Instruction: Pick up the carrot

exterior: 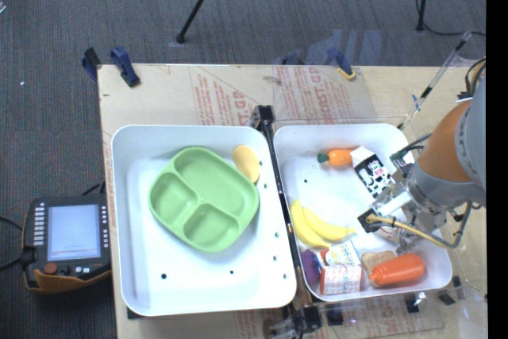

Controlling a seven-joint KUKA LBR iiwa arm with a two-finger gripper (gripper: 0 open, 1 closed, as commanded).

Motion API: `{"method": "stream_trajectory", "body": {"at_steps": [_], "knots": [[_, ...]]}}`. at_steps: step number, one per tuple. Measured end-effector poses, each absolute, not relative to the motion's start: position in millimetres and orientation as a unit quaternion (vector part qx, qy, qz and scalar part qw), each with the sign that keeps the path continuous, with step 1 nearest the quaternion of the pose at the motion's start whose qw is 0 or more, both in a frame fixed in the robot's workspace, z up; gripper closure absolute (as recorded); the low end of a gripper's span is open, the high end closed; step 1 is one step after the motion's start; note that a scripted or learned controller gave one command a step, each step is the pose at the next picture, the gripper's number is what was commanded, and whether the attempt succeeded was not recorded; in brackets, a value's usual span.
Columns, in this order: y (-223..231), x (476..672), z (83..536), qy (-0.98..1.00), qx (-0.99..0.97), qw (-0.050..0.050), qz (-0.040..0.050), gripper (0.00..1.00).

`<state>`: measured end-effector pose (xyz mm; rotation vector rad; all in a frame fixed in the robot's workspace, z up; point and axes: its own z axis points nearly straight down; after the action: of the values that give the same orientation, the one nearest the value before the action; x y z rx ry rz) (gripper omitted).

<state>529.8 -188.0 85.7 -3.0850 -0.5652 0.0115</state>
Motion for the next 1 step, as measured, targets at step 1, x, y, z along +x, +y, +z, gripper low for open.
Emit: {"method": "stream_trajectory", "body": {"at_steps": [1], "knots": [[-143.5, 603.4, 123.9, -0.103, -0.995, 0.002, 0.0007, 0.00]]}}
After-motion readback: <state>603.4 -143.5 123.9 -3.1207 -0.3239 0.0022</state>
